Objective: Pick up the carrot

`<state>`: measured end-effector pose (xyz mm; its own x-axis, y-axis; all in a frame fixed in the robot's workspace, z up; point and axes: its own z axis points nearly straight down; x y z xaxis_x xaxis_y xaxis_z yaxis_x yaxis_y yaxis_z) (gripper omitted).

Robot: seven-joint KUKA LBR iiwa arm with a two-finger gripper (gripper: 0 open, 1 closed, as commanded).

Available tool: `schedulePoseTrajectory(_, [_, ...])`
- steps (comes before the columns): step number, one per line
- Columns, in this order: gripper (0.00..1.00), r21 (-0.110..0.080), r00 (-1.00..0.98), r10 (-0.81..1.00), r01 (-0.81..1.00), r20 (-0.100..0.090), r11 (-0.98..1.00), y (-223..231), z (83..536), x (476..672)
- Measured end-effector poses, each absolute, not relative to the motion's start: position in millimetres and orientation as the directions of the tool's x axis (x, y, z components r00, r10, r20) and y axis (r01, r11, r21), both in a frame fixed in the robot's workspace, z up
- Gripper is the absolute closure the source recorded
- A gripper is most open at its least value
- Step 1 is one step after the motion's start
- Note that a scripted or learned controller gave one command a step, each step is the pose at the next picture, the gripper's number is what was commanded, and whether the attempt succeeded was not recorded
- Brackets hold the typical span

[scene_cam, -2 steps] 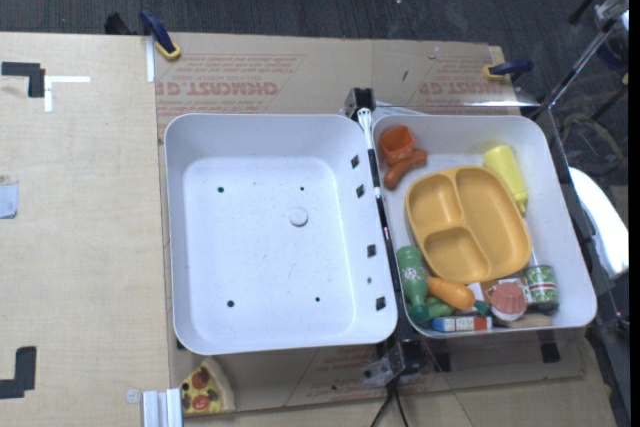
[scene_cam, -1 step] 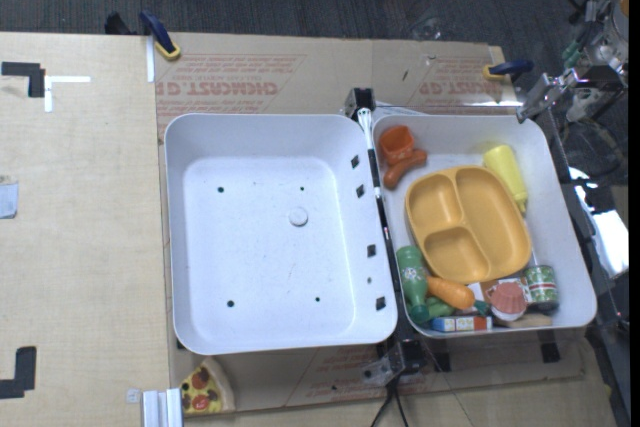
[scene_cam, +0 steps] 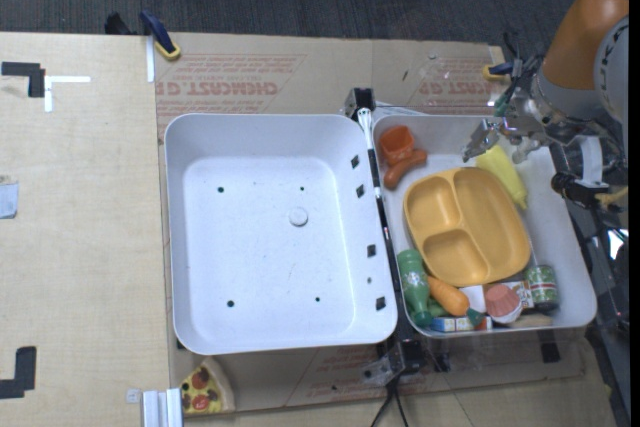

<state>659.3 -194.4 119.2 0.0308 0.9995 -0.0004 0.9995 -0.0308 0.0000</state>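
The carrot (scene_cam: 447, 296), small and orange, lies near the front edge of the right bin (scene_cam: 575, 245). It is wedged between a green bottle (scene_cam: 413, 273) and the yellow divided plate (scene_cam: 467, 227). My gripper (scene_cam: 494, 147) hangs over the bin's far right part, above a yellow item (scene_cam: 506, 173) by the plate's far rim. It is open with nothing between its fingers, and it is well away from the carrot, which sits toward the front.
An orange cup (scene_cam: 396, 141) and a sausage (scene_cam: 403, 166) lie in the right bin's far left corner. Cans and small packages (scene_cam: 520, 295) crowd its front edge. The left bin (scene_cam: 180, 245) stands alongside, a clamp (scene_cam: 366, 103) between the two.
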Motion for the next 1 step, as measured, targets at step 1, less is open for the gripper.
schedulePoseTrajectory(1, [0.0, 0.003, 0.017, 1.0, 1.0, -0.003, -0.017, -213.7, 224.2, 659.9])
